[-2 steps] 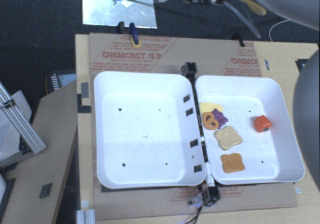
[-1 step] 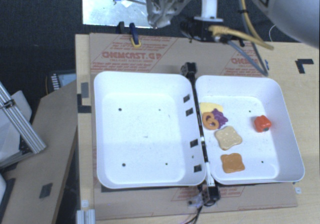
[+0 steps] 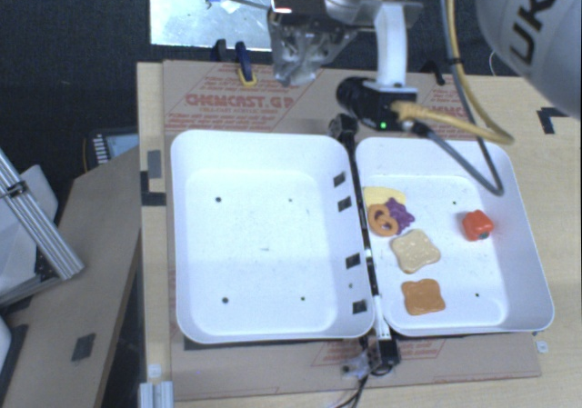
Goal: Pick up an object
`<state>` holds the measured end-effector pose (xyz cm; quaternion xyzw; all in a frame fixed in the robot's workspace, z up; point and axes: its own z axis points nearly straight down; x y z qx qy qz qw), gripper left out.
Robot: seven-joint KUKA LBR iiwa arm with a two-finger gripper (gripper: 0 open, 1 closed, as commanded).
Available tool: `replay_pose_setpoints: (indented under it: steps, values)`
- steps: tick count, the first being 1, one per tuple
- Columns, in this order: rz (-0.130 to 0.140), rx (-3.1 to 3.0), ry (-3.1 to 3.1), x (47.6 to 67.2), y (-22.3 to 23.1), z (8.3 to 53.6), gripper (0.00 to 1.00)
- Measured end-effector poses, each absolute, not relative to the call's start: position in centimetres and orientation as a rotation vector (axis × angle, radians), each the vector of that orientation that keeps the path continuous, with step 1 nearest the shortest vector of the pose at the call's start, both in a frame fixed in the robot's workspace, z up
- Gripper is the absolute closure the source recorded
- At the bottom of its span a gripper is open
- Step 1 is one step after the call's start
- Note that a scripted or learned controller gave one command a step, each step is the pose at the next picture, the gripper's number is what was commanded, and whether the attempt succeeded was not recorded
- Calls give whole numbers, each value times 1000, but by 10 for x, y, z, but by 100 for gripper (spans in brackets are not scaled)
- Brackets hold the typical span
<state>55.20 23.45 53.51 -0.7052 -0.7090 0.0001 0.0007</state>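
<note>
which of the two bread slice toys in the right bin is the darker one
The orange-brown slice, nearest the bin's front edge. The other slice, just behind it, is pale cream.

Arm: grey, large rounded link at upper right; end effector (image 3: 296, 61) raised at top centre, pointing downward, nothing visibly held.

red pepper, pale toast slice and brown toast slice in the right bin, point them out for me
red pepper (image 3: 476, 225), camera view, middle of its red body
pale toast slice (image 3: 416, 251), camera view, centre of its top face
brown toast slice (image 3: 423, 296), camera view, centre of its top face
</note>
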Motion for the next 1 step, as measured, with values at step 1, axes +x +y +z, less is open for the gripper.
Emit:
replay_pose_setpoints:
  steps: [1]
  values:
    - [23, -2217, -2218, 577, 233, 344, 100]
